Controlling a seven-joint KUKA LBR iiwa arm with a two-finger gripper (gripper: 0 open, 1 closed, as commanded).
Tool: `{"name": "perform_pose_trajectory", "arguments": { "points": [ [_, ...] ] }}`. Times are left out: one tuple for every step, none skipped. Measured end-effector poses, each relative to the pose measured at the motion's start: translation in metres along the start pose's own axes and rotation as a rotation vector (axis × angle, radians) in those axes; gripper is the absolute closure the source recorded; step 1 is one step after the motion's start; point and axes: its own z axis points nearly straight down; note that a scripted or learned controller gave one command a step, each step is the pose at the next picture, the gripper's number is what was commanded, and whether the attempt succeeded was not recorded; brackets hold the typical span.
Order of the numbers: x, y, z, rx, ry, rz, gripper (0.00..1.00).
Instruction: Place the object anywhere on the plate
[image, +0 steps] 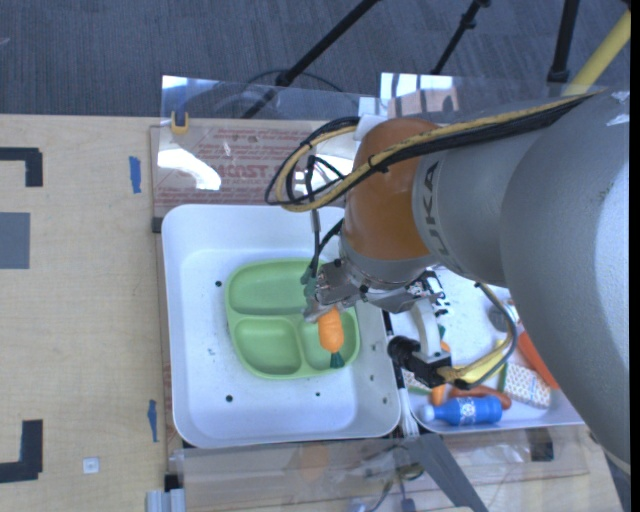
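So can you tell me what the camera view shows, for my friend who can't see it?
A big grey robot arm with an orange band reaches over a green plastic plate with compartments in the left shallow white bin. A small orange toy carrot sits at the plate's right edge, just under the gripper. The right white bin holds a blue bottle and other toys.

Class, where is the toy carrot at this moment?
The toy carrot is at the right edge of the green plate in the left bin, just below the pincer.
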Motion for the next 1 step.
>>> {"name": "perform_pose_trajectory", "arguments": {
  "points": [
    [-0.0001,0.0,-0.0001,0.0,0.0,0.0,0.0]
  ]
}}
